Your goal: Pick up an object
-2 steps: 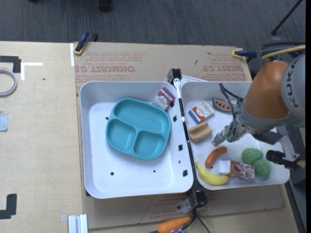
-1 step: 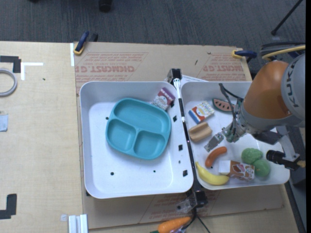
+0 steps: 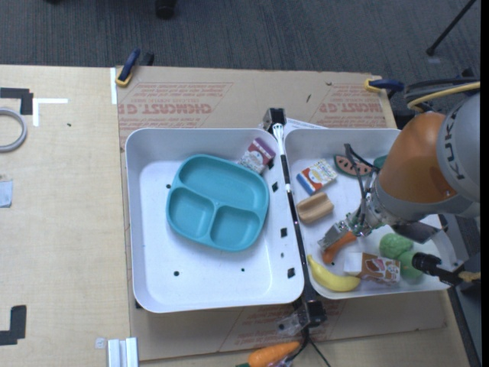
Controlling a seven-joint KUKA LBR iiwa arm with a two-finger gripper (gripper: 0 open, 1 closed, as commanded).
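My gripper [image 3: 350, 228] is low in the right bin [image 3: 336, 134], reaching in from the right under the orange wrist band. Its tip sits right over a small orange carrot [image 3: 337, 249] and a grey piece [image 3: 331, 238] beside it. I cannot make out whether it touches either one. Around it lie a tan bread roll [image 3: 314, 207], a red, white and blue packet [image 3: 316, 177], a yellow banana [image 3: 332, 277], a green lump [image 3: 397, 246] and a printed snack pack [image 3: 381, 268]. A dark striped slice [image 3: 354, 166] lies at the bin's far side.
The left bin [image 3: 153, 228] holds a teal divided tray [image 3: 218, 202] and a small wrapped packet [image 3: 256, 156] at its far right corner. An orange toy [image 3: 273, 353] lies on the cardboard in front of the bins. The arm covers the right bin's right side.
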